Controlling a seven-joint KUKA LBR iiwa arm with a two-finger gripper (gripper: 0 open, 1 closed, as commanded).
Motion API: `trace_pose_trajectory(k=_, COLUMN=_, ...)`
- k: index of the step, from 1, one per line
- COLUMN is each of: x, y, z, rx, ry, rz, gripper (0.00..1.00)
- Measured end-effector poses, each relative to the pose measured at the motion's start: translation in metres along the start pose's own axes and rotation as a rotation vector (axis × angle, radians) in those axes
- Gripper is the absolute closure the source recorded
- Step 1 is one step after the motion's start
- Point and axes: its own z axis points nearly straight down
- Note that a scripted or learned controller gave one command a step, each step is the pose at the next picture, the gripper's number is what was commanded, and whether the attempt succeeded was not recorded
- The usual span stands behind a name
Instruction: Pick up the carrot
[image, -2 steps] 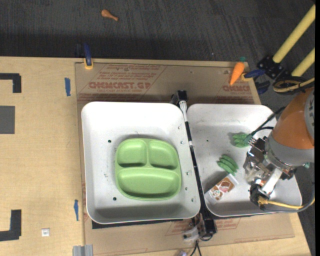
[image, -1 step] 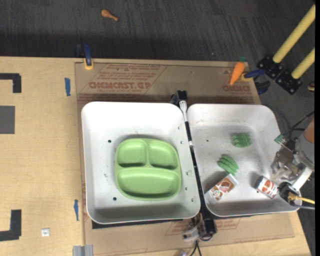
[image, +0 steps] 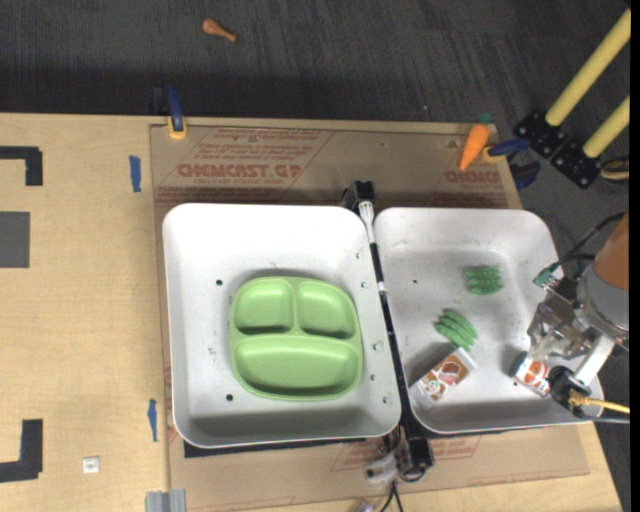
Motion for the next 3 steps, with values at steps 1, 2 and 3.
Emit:
trace_pose_trajectory(k=1, x=0.025, y=-0.022, z=-0.065, rx=-0.002, ry=0.0, rz=-0.009, gripper=1.0)
trace_pose_trajectory(k=2, x=-0.012, y=0.01, z=-0.03, rx=0.0, ry=-0.001, rz=0.03, gripper=1.0)
trace_pose_trajectory(k=3, x=0.049, y=-0.042, z=-0.06, rx=-0.001, ry=-0.001, rz=0.036, gripper=1.0)
